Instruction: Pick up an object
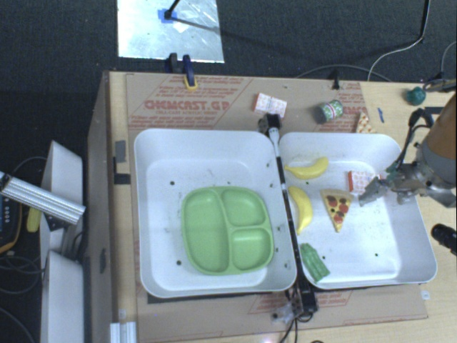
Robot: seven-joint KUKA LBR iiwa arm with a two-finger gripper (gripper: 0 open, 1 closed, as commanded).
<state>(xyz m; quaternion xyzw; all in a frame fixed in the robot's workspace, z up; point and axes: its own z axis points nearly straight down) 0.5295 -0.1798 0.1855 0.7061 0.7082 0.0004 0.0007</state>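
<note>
White plastic bins are sitting side by side on the worktop (214,98). The left bin (164,156) is holding a green divided plate (228,229). The right bin (400,263) is holding two bananas, one near the top (308,167) and one along the divider (303,207), a pizza slice toy (336,207), a green packet (313,260) and a small red-and-white item (359,180). The gripper (371,191) is hovering over the right bin's upper right, just beside the pizza slice; whether its fingers are spread or pressed together, I cannot tell.

Red print "CHEMCAST GP" on cardboard sheet (214,98), upside down
</note>
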